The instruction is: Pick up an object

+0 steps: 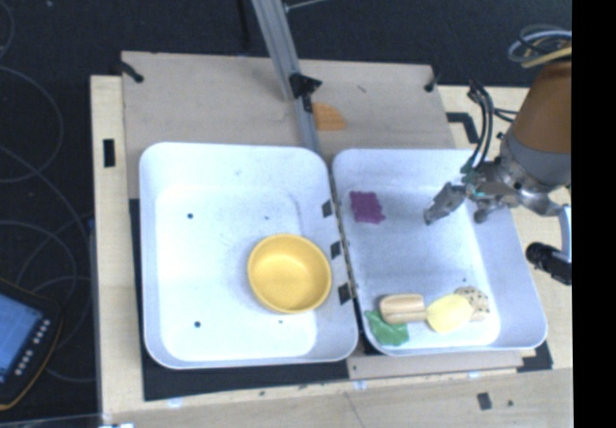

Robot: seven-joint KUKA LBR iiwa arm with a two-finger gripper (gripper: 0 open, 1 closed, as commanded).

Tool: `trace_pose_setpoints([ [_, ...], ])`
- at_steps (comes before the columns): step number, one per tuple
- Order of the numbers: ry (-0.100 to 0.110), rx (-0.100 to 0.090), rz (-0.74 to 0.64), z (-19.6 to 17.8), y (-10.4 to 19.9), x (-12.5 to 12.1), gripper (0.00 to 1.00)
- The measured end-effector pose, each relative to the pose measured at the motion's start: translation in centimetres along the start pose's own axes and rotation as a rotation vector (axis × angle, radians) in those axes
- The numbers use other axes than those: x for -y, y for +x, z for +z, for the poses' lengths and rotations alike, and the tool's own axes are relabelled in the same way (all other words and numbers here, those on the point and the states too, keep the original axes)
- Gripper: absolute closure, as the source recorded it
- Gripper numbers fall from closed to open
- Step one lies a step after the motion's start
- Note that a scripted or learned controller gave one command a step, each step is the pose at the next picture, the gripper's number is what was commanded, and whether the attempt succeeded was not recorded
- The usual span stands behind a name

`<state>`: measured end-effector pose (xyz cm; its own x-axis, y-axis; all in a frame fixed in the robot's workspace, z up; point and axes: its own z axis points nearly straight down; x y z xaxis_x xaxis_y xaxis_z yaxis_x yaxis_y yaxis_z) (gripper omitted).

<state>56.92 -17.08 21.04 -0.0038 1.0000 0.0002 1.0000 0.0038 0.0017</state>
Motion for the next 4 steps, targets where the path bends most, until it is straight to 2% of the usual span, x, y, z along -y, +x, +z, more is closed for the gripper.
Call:
trace_pose_setpoints([
  [1,0.0,0.0,0.001,0.0,0.0,0.0,0.0],
  [2,0.005,0.002,0.004,4.5,0.5,0.3,0.0],
  [3,0.007,0.001,0.005,10.8,0.3,0.8,0.0],
  [4,0.002,0.001,0.007,10.9,0.2,0.8,0.0],
])
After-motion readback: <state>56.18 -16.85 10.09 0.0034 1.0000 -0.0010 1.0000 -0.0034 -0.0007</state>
